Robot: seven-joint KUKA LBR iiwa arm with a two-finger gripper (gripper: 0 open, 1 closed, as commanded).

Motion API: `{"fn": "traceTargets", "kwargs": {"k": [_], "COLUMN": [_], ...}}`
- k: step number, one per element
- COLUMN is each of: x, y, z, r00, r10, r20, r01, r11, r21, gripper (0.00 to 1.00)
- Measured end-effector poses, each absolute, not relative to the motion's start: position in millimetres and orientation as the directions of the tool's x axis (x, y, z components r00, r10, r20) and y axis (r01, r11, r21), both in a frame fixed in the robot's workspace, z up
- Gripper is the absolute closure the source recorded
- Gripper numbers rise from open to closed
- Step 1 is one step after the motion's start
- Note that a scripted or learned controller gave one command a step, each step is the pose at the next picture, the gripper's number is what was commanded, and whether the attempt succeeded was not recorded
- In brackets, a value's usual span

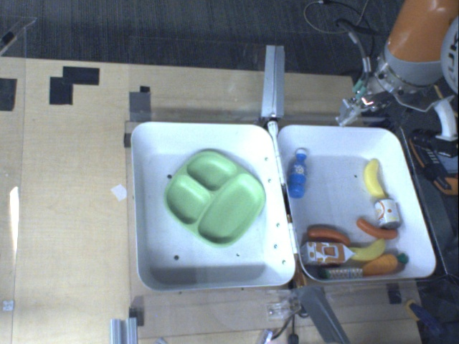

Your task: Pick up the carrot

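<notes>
The carrot [382, 264] is orange with a green tip and lies in the right bin's [333, 192] near right corner, against a yellow banana [369, 250]. My gripper [356, 104] hangs over the far rim of the right bin, well away from the carrot and with nothing visibly in it. The arm's orange band [423, 13] sits at the top right.
The right bin also holds a blue bottle [297, 172], a second banana [372, 178], a small can [387, 212], two red sausages [326, 233], and a printed box [326, 253]. A green divided plate [215, 196] lies in the left bin [150, 264]. Cables run behind the arm.
</notes>
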State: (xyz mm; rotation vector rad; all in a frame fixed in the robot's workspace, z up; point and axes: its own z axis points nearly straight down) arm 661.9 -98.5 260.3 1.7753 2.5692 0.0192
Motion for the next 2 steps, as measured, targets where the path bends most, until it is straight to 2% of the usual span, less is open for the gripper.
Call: {"fn": "traceTargets", "kwargs": {"k": [1,2], "x": [597.6,596.7], "y": [-97,-159], "z": [179,275], "r00": [-0.409,-0.475], "r10": [0.912,0.880], "r20": [-0.002,-0.007], "r01": [0.912,0.880], "r11": [0.409,0.475], "r21": [0.004,0.007], "gripper": [1.00,1.00]}}
